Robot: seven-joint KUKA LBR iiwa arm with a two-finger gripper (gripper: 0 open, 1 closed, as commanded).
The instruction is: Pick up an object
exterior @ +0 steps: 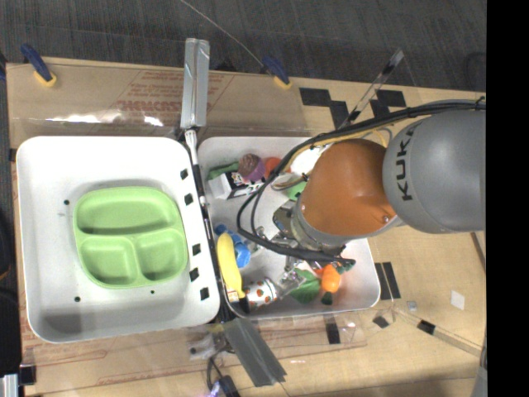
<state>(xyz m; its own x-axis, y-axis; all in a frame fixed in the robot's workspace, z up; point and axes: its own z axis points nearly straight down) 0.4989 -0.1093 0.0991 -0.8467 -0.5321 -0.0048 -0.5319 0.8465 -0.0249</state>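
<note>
Pincer (302, 273) low in right bin (364, 259); grip state cannot be told. Orange toy (330, 279) lies just beside, at 3 o'clock: judged light, rigid, smooth. Grasp across its narrow middle.

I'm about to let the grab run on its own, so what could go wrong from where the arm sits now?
The right bin is crowded: the claw sits low among a carrot, a green toy and a banana lying close together, so it may pinch two things or none. The arm's black cables loop down over the toys and could snag or drag one.
</note>
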